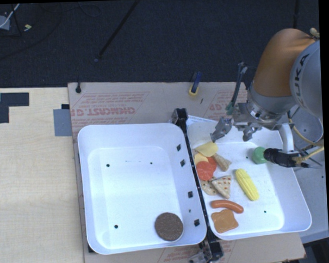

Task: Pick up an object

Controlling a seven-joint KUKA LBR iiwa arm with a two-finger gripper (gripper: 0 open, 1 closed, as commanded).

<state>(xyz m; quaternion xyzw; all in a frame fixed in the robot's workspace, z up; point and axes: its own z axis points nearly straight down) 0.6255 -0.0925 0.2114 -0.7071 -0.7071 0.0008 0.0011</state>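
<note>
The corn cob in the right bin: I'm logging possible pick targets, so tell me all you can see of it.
The corn cob is a small yellow toy piece, plastic by its look, with a ribbed kernel surface. It lies flat on the floor of the right bin, its long axis running diagonally from upper left to lower right. It appears whole. The toast wedge lies just to its left; whether they touch is unclear. The end effector is above it in the view, apart from it.

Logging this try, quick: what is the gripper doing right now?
Gripper: open, holding nothing, hovering above the far end of the right bin.
</note>
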